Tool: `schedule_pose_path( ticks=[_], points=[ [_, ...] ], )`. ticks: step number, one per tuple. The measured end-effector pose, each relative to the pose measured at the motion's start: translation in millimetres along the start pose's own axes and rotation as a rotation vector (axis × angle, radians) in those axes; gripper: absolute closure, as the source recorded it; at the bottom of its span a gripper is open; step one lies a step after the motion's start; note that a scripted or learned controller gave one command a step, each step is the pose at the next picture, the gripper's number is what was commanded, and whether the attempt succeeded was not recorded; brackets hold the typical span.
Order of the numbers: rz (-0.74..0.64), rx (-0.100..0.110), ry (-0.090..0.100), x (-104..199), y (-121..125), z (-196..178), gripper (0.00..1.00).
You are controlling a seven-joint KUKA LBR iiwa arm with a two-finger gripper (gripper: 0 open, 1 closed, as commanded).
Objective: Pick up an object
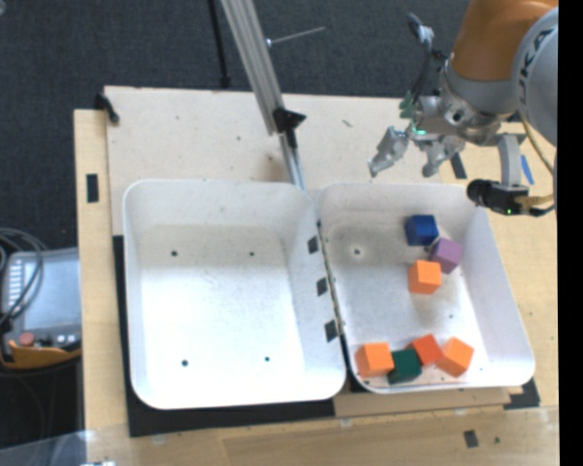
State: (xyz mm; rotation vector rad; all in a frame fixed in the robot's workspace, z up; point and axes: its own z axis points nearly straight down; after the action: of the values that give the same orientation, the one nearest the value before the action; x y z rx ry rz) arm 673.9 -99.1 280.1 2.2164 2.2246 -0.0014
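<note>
My pincer [408, 155] hangs above the far rim of the right bin [496, 280], its two fingers spread apart with nothing between them. One fingertip [381, 163] points out over the bare bench board [194, 134] just beyond that bin's far left corner; the other sits nearer my wrist, over the rim itself.

Everything I could pick lies in the right bin. Toward its far side sits a blue cube [421, 228], closest to my pincer but clearly apart from it. Just beside the blue cube, nearer the bin's right wall, is a purple cube [449, 253], and touching that on the near side is an orange cube [425, 277]. Along the bin's near wall four more blocks crowd in a row: an orange cube [374, 358] toward the left wall, a dark green cube [405, 364] pressed beside it, a red-orange block [427, 349] next, and another orange cube [456, 355] closest to the right wall.

The left bin [146, 260] adjoins the right bin's left wall.
</note>
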Motion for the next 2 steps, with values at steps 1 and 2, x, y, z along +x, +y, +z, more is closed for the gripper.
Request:
schedule_pose_path(
  ticks=[1,2],
  points=[
    [-0.001,0.004,-0.001,2,3,43,0.00],
    [0.006,0.005,-0.002,-9,3,91,0.00]
  ],
)
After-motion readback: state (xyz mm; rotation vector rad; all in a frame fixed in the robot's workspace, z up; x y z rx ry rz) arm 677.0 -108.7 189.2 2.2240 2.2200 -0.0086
